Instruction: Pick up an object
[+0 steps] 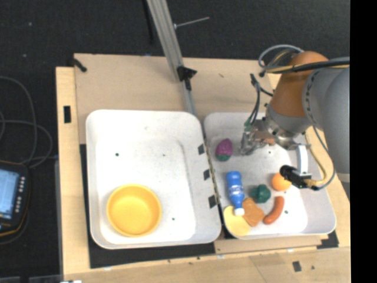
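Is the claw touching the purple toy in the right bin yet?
Apart. The camera view shows bare white bin floor between the claw and the purple toy, which lies to its left.

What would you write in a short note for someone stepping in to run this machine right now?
Gripper: low over the upper part of the right bin, nothing visibly held; whether it is open or shut cannot be told.
Right bin things: purple object just left of the gripper; blue bottle lying in the middle; dark green piece, orange ball, red sausage-shaped toy, and orange and yellow pieces near the front edge.
Left bin: yellow bowl in its front part.
Done: nothing lifted.
Left: grasp an object and raise it.
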`<state>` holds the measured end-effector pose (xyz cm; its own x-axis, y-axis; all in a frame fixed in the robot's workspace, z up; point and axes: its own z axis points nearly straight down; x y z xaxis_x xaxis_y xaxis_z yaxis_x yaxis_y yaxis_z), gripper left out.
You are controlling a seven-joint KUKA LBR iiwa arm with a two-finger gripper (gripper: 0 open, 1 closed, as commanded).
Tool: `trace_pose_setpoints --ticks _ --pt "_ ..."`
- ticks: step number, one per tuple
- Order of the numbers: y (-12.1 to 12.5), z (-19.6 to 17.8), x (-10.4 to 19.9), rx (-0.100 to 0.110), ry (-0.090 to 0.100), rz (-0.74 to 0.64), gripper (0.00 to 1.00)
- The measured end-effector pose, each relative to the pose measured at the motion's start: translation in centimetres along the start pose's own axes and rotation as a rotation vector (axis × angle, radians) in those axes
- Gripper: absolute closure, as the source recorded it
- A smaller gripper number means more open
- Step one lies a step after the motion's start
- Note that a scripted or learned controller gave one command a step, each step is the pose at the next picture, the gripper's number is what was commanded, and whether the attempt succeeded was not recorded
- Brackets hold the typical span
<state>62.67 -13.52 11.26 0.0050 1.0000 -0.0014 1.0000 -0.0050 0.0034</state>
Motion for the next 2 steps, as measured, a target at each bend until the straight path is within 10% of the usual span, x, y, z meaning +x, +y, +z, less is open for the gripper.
trace_pose_setpoints --ticks 2 --pt "1.9 -10.2 0.3 -0.004 0.001 -0.008 1.00"
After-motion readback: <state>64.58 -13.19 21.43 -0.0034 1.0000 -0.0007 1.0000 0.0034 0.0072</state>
